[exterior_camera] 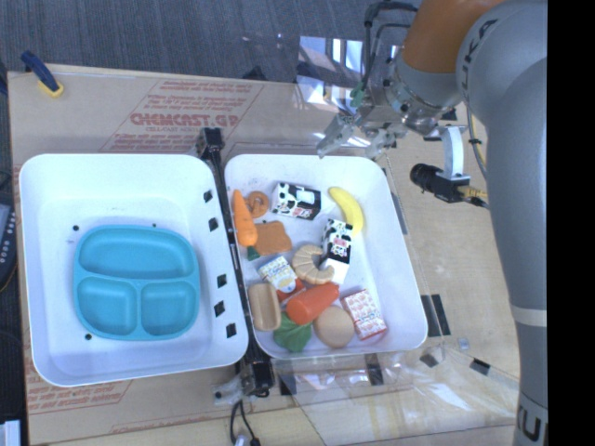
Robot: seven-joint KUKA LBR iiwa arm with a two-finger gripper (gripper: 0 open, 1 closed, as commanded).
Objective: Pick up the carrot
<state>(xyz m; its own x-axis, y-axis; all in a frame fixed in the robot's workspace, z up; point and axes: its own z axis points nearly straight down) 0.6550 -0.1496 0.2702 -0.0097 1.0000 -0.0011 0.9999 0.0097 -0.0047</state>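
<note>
1. Underneath, the cardboard (177,119) reads "CHEMCAST GP" in red print.
2. Two white bins: the left bin (46,249) holds one blue divided plate (137,282), the right bin (395,258) a heap of toy food.
3. Gripper (358,128) hangs over the right bin's far rim, nothing between its fingers; spread or pressed together, I cannot tell.
4. One carrot (244,218) lies along that bin's left wall, well apart from the gripper, beside one banana (347,206) and two cow-print cartons (296,201).

A: Access around the carrot (244,217)?
B: Its left side runs close along the right bin's wall (226,240). A cookie (257,203) touches its upper right; toast (272,239) crowds its lower right.
A: Overhead?
B: Unobstructed; the gripper (358,128) hangs well beyond the far rim.
</note>
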